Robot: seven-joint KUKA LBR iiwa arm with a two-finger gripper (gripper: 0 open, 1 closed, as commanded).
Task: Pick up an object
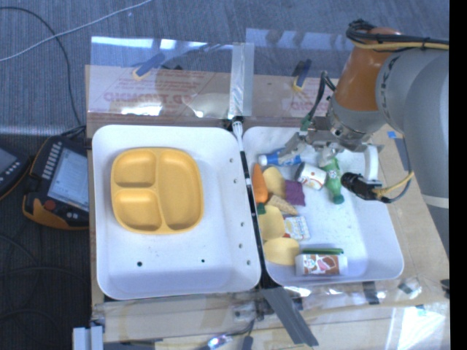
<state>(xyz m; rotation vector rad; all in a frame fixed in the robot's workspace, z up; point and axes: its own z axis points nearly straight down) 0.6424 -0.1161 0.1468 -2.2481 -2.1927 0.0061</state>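
Over right bin (379, 246) (cluttered), gripper (319, 146) hovers.

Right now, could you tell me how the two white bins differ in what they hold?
The left bin holds one thing, a yellow divided plate lying flat; the right bin holds a crowd of small things, among them a carrot, a green bottle and a small carton. The gripper is over the right bin, not the left. Both bins are shallow and white.
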